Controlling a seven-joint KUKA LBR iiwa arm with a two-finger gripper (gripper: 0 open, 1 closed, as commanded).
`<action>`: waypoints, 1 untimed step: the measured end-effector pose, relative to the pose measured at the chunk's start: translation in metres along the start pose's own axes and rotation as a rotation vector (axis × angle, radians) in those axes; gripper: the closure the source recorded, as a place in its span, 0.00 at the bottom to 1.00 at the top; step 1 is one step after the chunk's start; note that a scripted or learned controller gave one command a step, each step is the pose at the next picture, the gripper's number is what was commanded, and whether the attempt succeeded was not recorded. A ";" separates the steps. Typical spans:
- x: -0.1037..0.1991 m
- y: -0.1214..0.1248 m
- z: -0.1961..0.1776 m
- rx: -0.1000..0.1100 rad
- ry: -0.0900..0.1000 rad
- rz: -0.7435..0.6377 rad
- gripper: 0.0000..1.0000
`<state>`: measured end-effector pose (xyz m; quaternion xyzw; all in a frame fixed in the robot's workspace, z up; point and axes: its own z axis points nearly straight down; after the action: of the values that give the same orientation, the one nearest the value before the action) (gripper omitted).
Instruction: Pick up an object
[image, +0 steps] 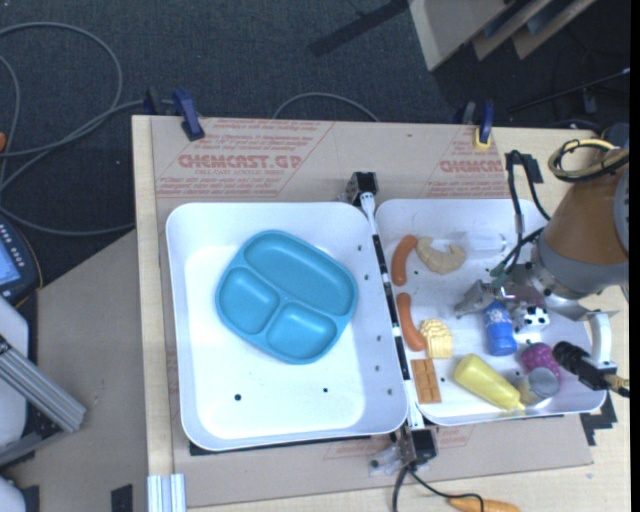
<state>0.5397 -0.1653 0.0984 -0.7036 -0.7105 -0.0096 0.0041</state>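
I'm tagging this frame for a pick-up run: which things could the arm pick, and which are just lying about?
Pickable, in the right white bin:
two orange sausages
beige bread-like piece
yellow corn cob
yellow plastic bottle
small blue can
purple round toy
The tool is above the can.

Lying about:
blue divided plate in the left white bin
blue clamps

bench (250, 160) (brown board top) bears left bin (190, 330) beside right bin (470, 212).

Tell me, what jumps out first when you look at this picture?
The big blue plastic plate with three compartments stands out, lying alone in the left white bin. Next comes the right white bin, crowded with toys such as a yellow plastic bottle and an orange toy sausage, where the grey arm's gripper reaches in.
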 end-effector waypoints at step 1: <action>0.008 -0.006 0.002 -0.026 -0.026 0.000 0.00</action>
<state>0.5339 -0.1569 0.0963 -0.7036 -0.7104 -0.0096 -0.0142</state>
